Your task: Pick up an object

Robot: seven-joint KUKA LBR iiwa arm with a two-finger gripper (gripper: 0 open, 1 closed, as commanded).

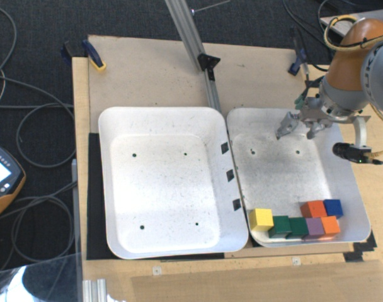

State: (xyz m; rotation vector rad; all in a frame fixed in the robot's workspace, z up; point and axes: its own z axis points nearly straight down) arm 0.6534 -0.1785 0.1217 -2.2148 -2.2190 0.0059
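Camera view is showing robot hand (300,127) hovering open w/ nothing in it over right bin (273,162), blocks (298,221) lying untouched at near edge.

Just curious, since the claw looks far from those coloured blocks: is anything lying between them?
No. In the camera view, the gripper hangs over the far end of the right bin, the blocks sit along its near edge, and only bare speckled bin floor lies between.

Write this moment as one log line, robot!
claw: open, holding nothing | over right bin far end | blocks: near edge, untouched
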